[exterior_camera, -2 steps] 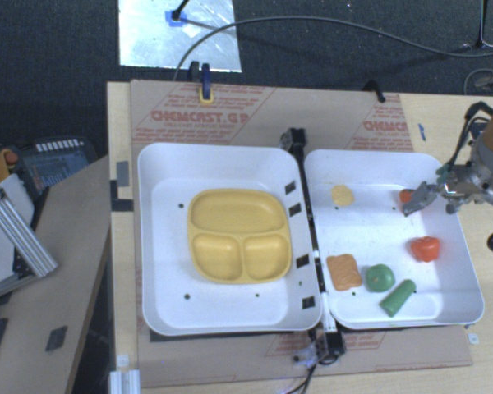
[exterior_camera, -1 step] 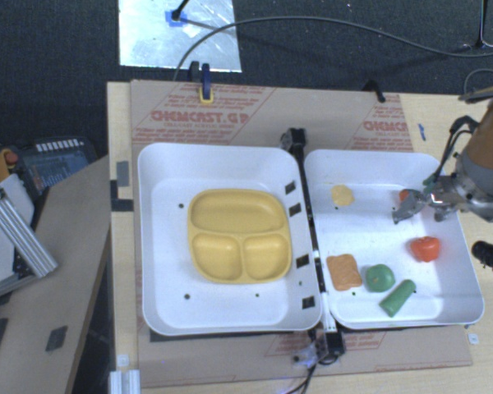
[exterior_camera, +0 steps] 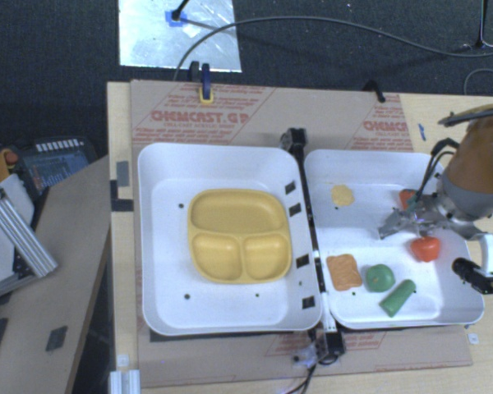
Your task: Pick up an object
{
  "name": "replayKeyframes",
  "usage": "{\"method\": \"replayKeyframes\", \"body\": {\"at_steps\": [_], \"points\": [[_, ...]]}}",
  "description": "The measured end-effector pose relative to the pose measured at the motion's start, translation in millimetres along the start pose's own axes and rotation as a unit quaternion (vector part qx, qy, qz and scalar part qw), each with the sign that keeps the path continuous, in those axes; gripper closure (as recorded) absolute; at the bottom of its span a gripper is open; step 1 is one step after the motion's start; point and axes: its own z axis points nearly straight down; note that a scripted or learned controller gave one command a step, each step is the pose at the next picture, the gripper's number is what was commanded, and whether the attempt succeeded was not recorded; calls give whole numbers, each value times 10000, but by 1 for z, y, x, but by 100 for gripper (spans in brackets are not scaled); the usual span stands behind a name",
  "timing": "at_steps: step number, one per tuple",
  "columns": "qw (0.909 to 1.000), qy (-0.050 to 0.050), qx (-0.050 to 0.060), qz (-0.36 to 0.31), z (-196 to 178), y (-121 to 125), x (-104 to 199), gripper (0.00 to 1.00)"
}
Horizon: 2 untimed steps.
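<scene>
i see the gripper (exterior_camera: pixel 397 222) low in the right bin (exterior_camera: pixel 370 314) beside a tomato (exterior_camera: pixel 426 248); grip state unclear to me.

Plastic, cardboard and foil under the lamp

Both white bins (exterior_camera: pixel 222 158) looked like smooth, faintly glossy plastic, and the yellow divided tray (exterior_camera: pixel 238 235) in the left one had a soft plastic sheen. Under them lay matt brown printed cardboard (exterior_camera: pixel 263 113) on a pale, wood-look tabletop (exterior_camera: pixel 119 138). Far behind, a crinkled silvery sheet (exterior_camera: pixel 179 23) shone like foil on dark, rough carpet-like floor (exterior_camera: pixel 49 56).
</scene>
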Motion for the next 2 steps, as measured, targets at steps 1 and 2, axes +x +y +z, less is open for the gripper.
{"method": "replayKeyframes", "body": {"at_steps": [1,2], "points": [[10000,-7,-22,4,1,1,0,0],[10000,-13,-39,3,-11,2,0,100]]}}
